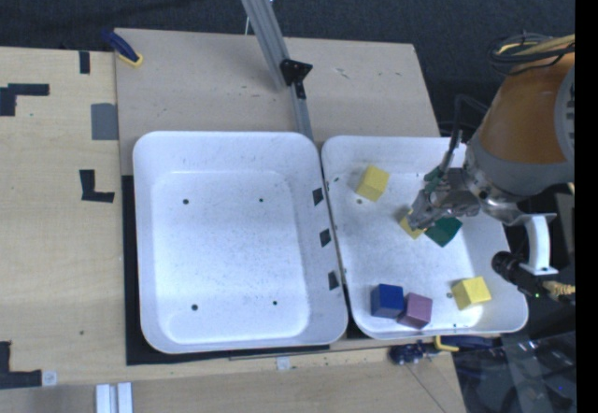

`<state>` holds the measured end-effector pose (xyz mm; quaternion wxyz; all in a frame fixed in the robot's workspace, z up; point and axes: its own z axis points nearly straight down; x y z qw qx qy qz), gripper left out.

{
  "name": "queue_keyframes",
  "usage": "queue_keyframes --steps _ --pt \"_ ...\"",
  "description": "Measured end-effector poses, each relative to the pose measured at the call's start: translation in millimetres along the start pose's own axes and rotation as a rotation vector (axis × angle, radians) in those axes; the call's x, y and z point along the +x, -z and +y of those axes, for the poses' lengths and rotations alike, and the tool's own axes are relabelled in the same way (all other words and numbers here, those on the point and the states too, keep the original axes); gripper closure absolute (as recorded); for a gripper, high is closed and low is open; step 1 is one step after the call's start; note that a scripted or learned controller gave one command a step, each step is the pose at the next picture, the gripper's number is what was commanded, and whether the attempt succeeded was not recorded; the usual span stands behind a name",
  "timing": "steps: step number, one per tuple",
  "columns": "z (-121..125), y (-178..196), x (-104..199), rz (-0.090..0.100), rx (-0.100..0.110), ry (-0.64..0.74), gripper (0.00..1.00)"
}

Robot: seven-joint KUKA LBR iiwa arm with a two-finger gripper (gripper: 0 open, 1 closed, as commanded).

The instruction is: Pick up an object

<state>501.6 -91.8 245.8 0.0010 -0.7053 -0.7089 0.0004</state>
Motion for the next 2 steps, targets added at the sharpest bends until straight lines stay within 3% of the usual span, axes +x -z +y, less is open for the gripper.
queue_keyframes --steps 2 --pt "28.6 -19.7 93.0 0.000 0.000 0.001 1.00"
